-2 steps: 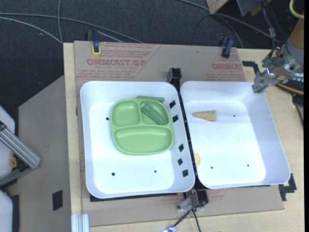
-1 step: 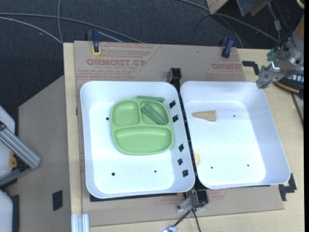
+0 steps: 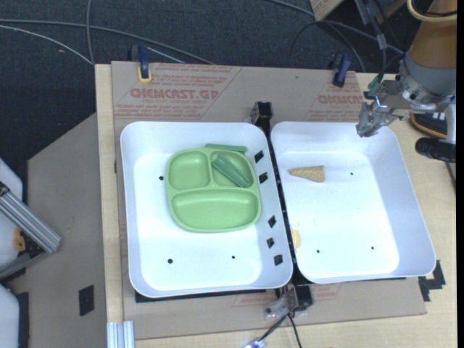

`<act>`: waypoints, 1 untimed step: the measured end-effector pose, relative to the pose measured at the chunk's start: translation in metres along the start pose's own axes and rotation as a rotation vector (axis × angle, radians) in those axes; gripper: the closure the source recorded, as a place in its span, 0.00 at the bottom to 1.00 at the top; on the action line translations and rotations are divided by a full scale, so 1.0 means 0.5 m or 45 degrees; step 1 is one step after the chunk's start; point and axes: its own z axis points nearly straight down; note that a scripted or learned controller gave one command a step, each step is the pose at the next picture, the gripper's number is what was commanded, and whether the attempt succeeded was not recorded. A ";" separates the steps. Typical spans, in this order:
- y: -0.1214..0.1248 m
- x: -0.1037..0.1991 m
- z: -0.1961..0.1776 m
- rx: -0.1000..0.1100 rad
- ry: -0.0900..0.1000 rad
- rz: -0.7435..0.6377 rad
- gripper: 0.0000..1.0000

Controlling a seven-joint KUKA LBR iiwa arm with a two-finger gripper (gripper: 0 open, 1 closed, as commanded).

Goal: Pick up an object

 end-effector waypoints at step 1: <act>0.014 0.099 0.007 -0.001 0.000 0.000 1.00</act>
